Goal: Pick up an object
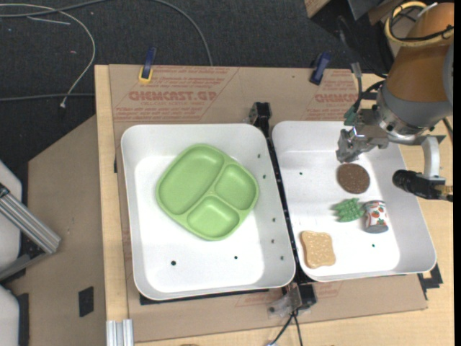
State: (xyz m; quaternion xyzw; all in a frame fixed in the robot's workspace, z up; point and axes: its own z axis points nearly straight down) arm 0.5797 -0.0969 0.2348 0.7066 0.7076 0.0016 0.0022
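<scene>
The jaws hang over the back of the right bin, tips just above a brown round cookie; whether they are open or closed cannot be told. Nothing shows between them. Nearer the front lie a green leafy toy, touching a small can, and a slice of toast. The left bin on the counter holds a green 3-section plate.
</scene>
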